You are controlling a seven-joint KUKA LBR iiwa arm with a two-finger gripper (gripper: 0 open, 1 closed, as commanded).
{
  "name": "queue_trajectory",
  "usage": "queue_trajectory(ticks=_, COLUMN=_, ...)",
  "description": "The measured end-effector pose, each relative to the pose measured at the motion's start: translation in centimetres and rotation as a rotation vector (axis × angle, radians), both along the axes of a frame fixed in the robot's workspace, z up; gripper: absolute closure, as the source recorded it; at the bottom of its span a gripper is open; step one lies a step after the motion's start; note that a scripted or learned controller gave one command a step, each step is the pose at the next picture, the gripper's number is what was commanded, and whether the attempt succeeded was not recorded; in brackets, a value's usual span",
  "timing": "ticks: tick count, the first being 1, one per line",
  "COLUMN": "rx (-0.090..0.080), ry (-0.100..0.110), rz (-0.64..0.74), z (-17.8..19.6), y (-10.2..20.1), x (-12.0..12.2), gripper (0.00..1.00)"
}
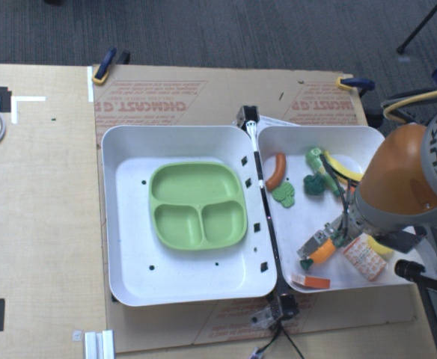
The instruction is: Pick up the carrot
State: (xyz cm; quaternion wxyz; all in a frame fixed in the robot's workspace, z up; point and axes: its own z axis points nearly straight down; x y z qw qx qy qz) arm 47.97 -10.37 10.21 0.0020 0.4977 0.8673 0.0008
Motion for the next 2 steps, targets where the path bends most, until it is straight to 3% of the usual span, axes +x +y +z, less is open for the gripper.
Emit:
queue_trajectory(ticks=1, rx=-0.001, ry=-0.003, rz=0.001, z=0.97, y=-0.03, x=0.14, gripper=1.0)
queue_trajectory(ticks=2, rx=-0.001, ry=-0.003, rz=0.0, z=0.97, y=-0.03, x=0.14, gripper=0.0)
